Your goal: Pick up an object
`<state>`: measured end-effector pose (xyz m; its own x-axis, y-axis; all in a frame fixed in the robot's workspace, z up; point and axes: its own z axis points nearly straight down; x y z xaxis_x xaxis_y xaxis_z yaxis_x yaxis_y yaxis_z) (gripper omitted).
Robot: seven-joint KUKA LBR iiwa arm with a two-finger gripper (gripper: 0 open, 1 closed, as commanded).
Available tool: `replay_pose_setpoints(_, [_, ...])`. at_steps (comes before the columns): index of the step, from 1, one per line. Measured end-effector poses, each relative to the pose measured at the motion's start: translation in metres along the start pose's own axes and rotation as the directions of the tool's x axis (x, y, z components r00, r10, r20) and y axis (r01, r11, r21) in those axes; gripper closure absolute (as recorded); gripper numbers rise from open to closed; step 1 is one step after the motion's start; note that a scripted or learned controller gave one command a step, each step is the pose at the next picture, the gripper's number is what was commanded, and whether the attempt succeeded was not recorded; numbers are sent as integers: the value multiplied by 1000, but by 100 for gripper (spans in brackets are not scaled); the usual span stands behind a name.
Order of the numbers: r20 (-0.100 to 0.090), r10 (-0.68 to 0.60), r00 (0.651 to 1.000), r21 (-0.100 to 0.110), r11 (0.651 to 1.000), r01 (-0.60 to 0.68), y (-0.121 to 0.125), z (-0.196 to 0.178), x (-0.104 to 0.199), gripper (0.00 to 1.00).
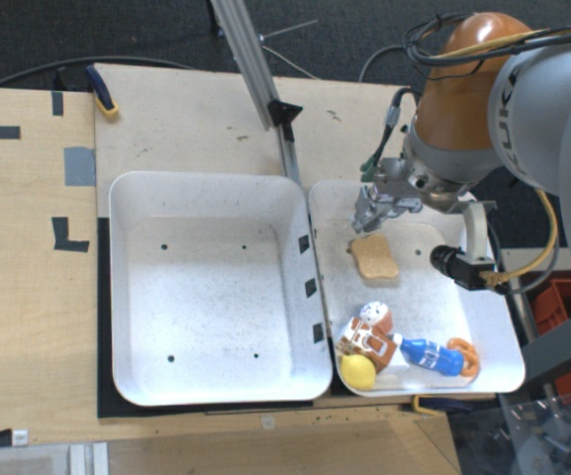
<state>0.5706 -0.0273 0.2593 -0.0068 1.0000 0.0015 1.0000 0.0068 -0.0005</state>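
Hovering pincer: the pincer [371, 214] hangs over the upper part of the right bin [493, 325], just above the tan block; whether it is spread or closed, and whether it has hold of anything, cannot be told from this angle.
Arm: grey, with an orange band [478, 43] above the wrist, reaching in from the right; black cables loop around it.
Count of bins: two shallow white bins side by side on the worktop [186, 117], the left bin [127, 265] and the right one.
Count of objects: four in the right bin, namely one tan block [374, 259], one orange-and-white toy [369, 332], one yellow ball [358, 371] and one blue-and-orange toy [441, 356].
Task object, position: the tan block lies flat near the middle of the right bin, just below the pincer and well apart from the other three objects.
Task object, appearance: roughly square, sponge-like, pale brown, with rounded corners.
Neighbours: the three remaining objects cluster along the near edge of the right bin; the yellow ball touches the orange-and-white toy, and the blue-and-orange toy lies just beside them to the right.
Obstructions: a slanted metal rail [255, 67] crosses the worktop and ends at the seam between the bins.
Surroundings: a yellow-and-blue clamp [102, 92] sits at the worktop's far left corner.
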Motion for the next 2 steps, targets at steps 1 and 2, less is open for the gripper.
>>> replay_pose_setpoints(1, [1, 0, 1000, 1, 1000, 0, 24, 18, 53, 100])
replay_pose_setpoints(2, [1, 0, 1000, 0, 1000, 0, 47, 25, 112, 100])
